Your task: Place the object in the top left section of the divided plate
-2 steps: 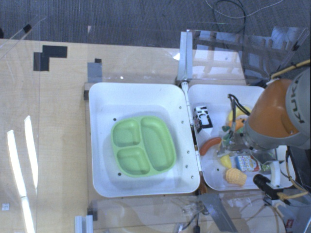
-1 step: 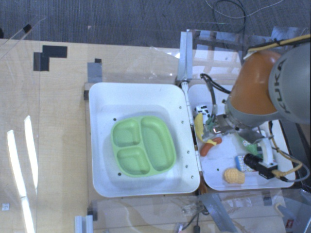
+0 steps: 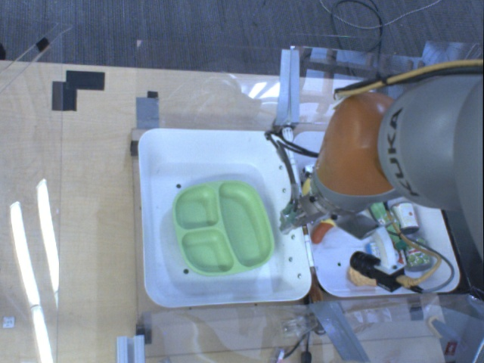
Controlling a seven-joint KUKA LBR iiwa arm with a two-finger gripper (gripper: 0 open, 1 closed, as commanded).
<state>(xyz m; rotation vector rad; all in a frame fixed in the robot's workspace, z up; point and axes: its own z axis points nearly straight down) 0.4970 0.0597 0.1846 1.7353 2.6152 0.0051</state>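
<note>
Hovering over the right bin (image 3: pixel 448 277) near the wall shared with the left bin (image 3: pixel 151 203): gripper (image 3: pixel 296 216), mostly hidden under the orange wrist; grip state could not be told. Lay just beside it: small red object (image 3: pixel 321 232), likely the target. Sat apart in left bin: green divided plate (image 3: pixel 224 227). Judged pick step. Next called for secure grasp, then carry to plate's top left section.

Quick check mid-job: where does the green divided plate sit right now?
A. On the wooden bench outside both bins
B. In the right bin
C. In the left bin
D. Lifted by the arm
C: the green divided plate lies flat on the floor of the left bin, apart from the arm over the right bin.
</note>
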